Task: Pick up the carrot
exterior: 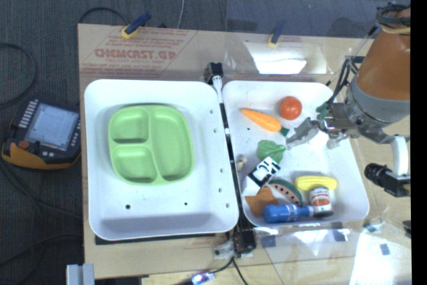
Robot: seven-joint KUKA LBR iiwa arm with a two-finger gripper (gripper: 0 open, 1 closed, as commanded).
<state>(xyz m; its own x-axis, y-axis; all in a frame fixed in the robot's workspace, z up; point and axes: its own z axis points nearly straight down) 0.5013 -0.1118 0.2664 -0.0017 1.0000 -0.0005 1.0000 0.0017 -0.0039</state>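
two shallow white bins sit side by side on a brown surface (133, 53), seen from above at a slant. the left bin (100, 210) holds a light green plate (151, 143) w/ three compartments, lying flat near the bin's middle; nothing is in the compartments.

the right bin (353, 200) holds the small items. the carrot (261, 119), orange and tapered, lies in the upper left part of this bin, pointing toward the left wall, just left of a red tomato (290, 107). the two are near each other but apart. below the carrot is a green leafy piece (271, 149), and below that a black and white block (265, 170). along the bin's near edge: an orange wedge (259, 200), a watermelon slice (288, 189), a blue bottle (285, 213) lying on its side, a yellow piece (315, 182) and a small can w/ a red label (321, 199), all crowded close together.

the grey arm w/ an orange band (387, 73) reaches in from the right. its hand (298, 134) hangs over the right bin, right of the carrot and below the tomato, not touching either. the fingers look narrowly spread w/ nothing between them, though they are small and hard to make out.

a handheld control pad (41, 133) lies on the floor left of the surface.
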